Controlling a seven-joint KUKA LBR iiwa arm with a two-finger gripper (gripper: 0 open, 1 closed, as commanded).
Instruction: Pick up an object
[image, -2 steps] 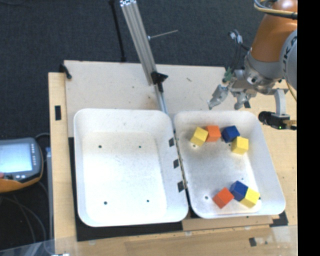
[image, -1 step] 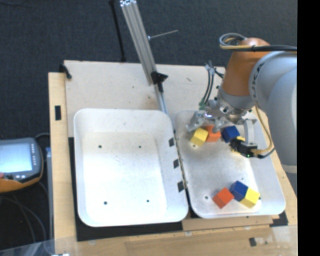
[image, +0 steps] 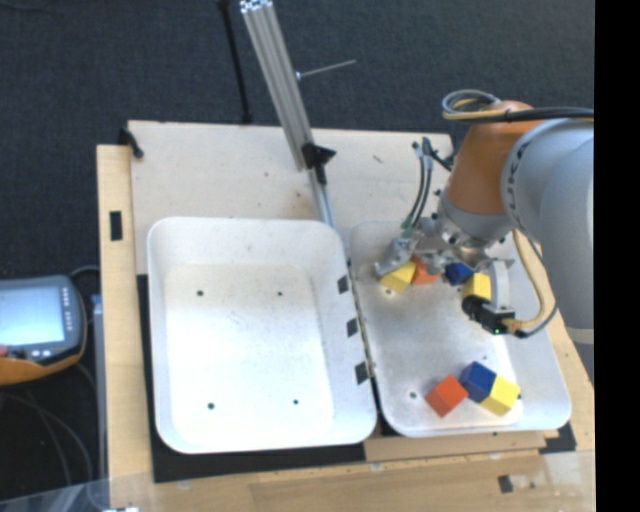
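Note:
My gripper (image: 412, 258) is low over the far part of the right bin (image: 420, 340), under the orange-banded wrist (image: 480, 165). A yellow block (image: 398, 277) lies right at the gripper's tip, with an orange block (image: 426, 273) just behind it. The wrist partly hides a blue block (image: 458, 270) and another yellow block (image: 478, 287), which sit close to the right of these. Whether anything is gripped is hidden by the wrist. Near the bin's front, an orange block (image: 446, 394), a blue block (image: 478, 379) and a yellow block (image: 502, 396) sit bunched together.
The left bin (image: 250, 330) stands beside the right one, their rims almost touching. A slanted metal rail (image: 285, 90) rises from the bench's back. A cable (image: 520, 310) loops from the wrist over the right bin. A small screen device (image: 35, 320) lies off the bench's left.

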